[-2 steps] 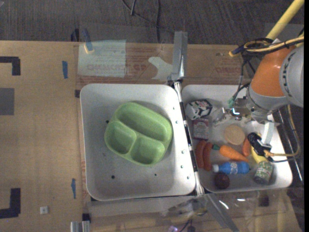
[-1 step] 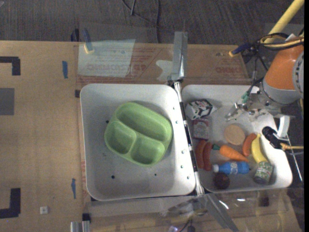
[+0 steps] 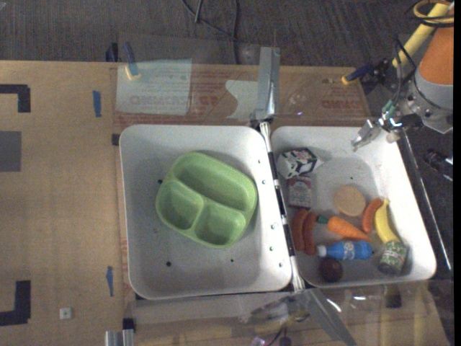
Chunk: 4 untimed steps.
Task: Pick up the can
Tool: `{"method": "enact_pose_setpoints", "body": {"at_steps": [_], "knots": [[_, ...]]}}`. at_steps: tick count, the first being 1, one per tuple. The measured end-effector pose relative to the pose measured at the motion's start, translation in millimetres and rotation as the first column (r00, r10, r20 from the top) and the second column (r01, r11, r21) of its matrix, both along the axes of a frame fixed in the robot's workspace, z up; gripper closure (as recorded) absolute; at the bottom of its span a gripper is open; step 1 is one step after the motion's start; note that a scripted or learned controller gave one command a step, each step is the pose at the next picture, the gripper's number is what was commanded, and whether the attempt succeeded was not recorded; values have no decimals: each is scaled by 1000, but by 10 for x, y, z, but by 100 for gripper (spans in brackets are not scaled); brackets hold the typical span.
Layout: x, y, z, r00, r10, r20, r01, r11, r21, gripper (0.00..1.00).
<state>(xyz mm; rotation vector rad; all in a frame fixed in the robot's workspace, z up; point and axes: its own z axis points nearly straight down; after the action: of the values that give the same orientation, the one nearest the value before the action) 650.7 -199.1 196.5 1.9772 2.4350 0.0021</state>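
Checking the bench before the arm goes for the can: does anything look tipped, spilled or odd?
Nothing spilled or broken. The can sits in the right bin's near corner, close beside the banana. The green tray lies skewed in the left bin.

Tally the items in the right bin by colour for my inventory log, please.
Black-and-white: 1, carton
Red: 3, packet, sausages, sausage
Tan: 1, cookie
Orange: 1, carrot
Yellow: 1, banana
Blue: 1, bottle
Green: 1, can
Dark: 1, plum
Total: 10

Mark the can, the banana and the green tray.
can (image 3: 392, 256), camera view, middle of its side
banana (image 3: 385, 225), camera view, mid-curve of the peel
green tray (image 3: 207, 199), camera view, ridge where its compartments meet
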Motion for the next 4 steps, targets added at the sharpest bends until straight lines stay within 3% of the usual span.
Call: {"method": "enact_pose_setpoints", "body": {"at_steps": [1,2,3,4], "knots": [[-595,472,-936,989,146,-3,-146,989,2,0],[-583,449,-821,990,141,3,-141,990,1,100],[-370,547,615,982,189,0,-189,982,-1,100],[-358,542,725,982,189,5,-189,982,-3,100]]}}
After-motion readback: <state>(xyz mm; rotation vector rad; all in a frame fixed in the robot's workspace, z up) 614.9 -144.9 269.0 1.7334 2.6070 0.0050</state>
